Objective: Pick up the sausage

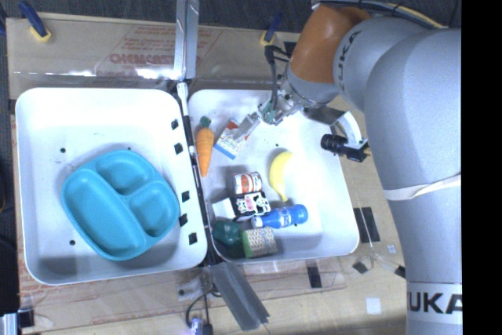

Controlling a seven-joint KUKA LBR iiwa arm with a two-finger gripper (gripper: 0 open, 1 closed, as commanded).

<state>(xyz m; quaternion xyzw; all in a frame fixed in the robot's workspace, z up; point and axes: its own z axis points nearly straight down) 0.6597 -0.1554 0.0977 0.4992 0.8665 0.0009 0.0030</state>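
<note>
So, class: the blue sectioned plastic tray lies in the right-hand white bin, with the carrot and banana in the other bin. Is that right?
No. The camera view shows the blue sectioned plastic tray in the left-hand white bin; the orange carrot and yellow banana lie in the other, right-hand bin.

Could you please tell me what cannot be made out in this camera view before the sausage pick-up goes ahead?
- Pincer: too small and partly covered by the wrist to tell whether it is open or shut.
- Sausage: none of the small things in the right bin can be surely read as one; the cluster near the green can overlaps.
- Small carton by the pincer: print too small to read.
- Arm base: cut off by the lower edge.
</note>
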